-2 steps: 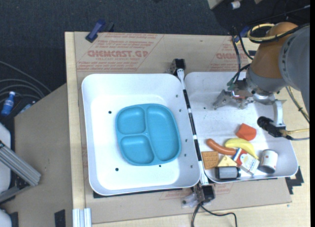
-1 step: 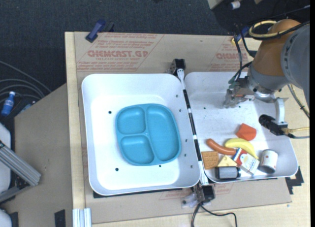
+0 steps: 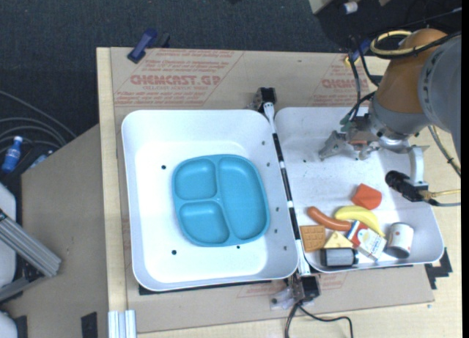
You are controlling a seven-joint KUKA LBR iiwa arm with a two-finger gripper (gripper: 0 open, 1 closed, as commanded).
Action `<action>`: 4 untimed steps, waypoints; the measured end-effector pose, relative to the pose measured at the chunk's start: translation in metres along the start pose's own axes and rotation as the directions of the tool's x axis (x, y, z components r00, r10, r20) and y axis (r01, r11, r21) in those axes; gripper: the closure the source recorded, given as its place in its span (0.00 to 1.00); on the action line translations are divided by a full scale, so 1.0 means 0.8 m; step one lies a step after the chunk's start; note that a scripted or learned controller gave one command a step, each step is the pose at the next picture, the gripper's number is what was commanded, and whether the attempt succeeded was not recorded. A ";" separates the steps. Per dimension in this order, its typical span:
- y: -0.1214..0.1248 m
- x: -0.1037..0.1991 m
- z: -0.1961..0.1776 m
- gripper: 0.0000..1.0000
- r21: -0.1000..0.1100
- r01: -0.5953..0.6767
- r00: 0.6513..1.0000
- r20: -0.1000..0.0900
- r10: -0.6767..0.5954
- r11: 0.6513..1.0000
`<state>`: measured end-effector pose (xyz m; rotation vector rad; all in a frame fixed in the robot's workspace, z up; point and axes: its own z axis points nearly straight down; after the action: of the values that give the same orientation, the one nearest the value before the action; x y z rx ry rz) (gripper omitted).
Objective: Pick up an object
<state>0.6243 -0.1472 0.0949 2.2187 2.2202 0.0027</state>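
The gripper (image 3: 350,144) hung at the right bin's (image 3: 308,127) twelve o'clock; its state could not be told. Toy food clustered at six o'clock. The banana (image 3: 359,216) looked light, rigid, slippery: grasp mid-length, across its width.

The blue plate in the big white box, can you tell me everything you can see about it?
The blue plate is a light blue tray with rounded corners, split by raised ridges into three sections: one long one on its right and two smaller ones on its left. It looks like smooth plastic. It lies flat, turned a little askew, about in the middle of the left bin, with nothing in it. Only the bin's floor touches it.
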 end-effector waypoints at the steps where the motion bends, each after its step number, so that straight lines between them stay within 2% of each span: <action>1: 0.001 0.000 -0.013 1.00 -0.003 0.000 1.000 0.001 0.000 1.000; 2: 0.001 0.000 -0.013 0.00 -0.002 0.000 1.000 0.001 0.000 1.000; 3: 0.002 0.000 -0.025 1.00 -0.005 0.000 1.000 0.001 0.000 1.000; 4: 0.001 0.001 -0.025 0.00 -0.005 0.000 1.000 0.001 0.000 1.000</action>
<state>0.6254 -0.1467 0.1150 2.2153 2.2176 0.0072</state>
